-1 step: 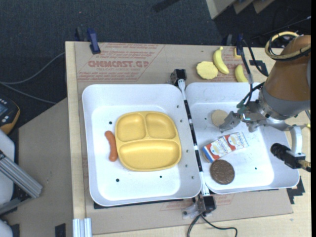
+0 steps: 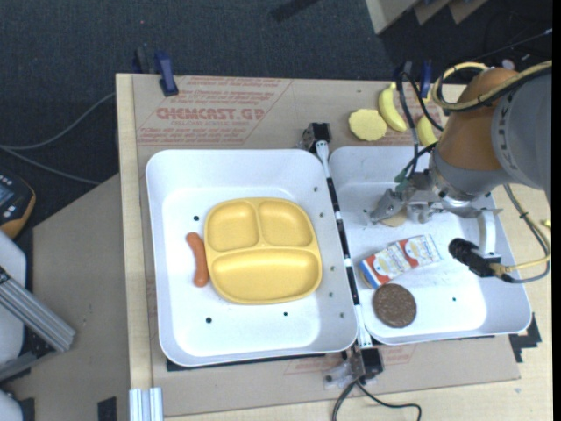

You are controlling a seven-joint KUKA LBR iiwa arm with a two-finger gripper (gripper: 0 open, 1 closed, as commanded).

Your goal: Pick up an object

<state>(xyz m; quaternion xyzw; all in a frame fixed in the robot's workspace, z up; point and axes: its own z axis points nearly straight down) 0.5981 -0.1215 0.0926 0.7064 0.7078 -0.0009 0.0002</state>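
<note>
Reaching into the right bin (image 2: 491, 318) from the right, the grey arm w/ orange band hangs its gripper (image 2: 405, 207) low at the bin's back-left part; finger state can't be told from this angle.

Nearest pickable obj: a flat red/white/blue printed packet (image 2: 401, 260), glossy, rectangular, lying tilted mid-bin just in front of the gripper, apart from it. A round brown disc (image 2: 395, 305), matte and cookie-like, sits just in front of the packet. A small pale item under the gripper is too hidden to name. Left bin (image 2: 166, 261) holds a smooth yellow 3-compartment plate (image 2: 262, 250), w/ a toy hot dog (image 2: 198, 258) beside its left edge. Yellow toy fruit pcs (image 2: 369, 124) lie on the cardboard behind the right bin.
</note>
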